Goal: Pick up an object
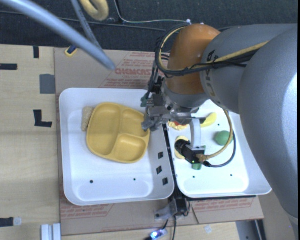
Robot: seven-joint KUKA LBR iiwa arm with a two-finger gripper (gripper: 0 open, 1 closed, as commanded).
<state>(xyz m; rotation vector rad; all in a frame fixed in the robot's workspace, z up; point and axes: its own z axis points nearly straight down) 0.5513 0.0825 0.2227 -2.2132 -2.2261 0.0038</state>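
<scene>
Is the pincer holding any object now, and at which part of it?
It cannot be told. The pincer sits at the right rim of the yellow divided plate, but the arm's wrist hides any contact.

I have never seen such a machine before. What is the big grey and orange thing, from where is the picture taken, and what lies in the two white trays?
The large grey shape with the orange band is a robot arm, reaching in from the right. One fixed camera looks down on the bench at a slant. Its gripper hangs over the seam between two shallow white bins. The left bin holds a yellow divided plate with a beige piece beside it. The right bin holds a small green object and a yellow one. I cannot tell whether anything is held.
</scene>
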